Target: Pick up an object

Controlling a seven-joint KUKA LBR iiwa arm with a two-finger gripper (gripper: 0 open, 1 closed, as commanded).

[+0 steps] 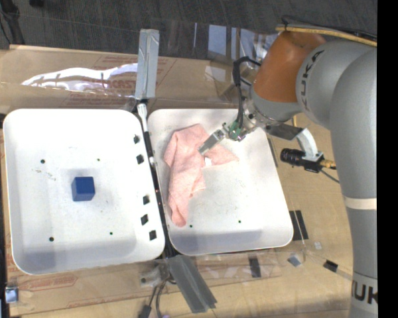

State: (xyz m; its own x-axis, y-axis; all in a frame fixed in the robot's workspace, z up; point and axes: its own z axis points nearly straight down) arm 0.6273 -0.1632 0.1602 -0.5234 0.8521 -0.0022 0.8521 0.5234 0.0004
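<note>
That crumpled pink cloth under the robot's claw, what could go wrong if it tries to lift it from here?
The gripper sits at the upper right edge of the crumpled pink cloth, so it might pinch only a thin fold that slips free. If it does catch, the cloth's long lower part may drag over the right white bin. The small blue cube in the left white bin seems safe.

Dark carpeted floor (86, 5) lies beyond a cardboard-covered bench (66, 65).
</note>
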